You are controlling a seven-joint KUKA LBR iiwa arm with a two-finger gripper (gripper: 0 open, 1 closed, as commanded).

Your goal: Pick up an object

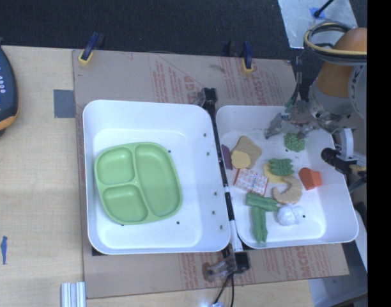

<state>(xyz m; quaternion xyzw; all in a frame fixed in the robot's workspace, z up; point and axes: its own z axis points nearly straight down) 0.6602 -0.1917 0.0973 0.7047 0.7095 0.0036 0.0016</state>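
Broccoli (294,142) lies just below the end effector (290,125) — fingers spread, gripping nothing.

One cam, fixed above the worktop (36,190), looked down at a slant. Far enough back to take in both white bins: left bin (151,123) w/ green tray mid-frame, right bin (336,226) toward the right edge. Dark floor ran along the top of frame. Arm (339,69) came in from upper right, cropped by the frame edge.
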